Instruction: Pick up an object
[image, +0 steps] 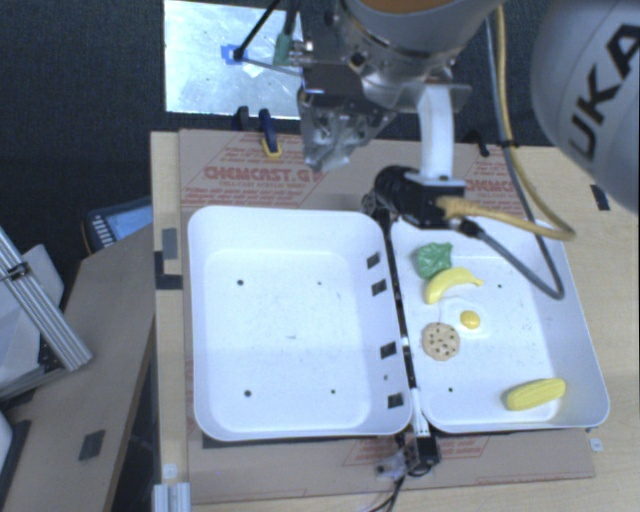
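The banana is sitting in the right bin near its back rim, with my gripper hovering behind that rim, so I'm probably lining up; grip's unclear.

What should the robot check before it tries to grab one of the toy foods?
1. Toys in reach: banana, cookie, fried egg, green leafy toy and corn lie in the right bin: ok.
2. Claw above a toy: not ok, it hangs beyond the bins' far edge.
3. Claw holding nothing: ok.
4. Banana has room: not ok, leafy toy and egg crowd it.
5. Corn has room: ok.
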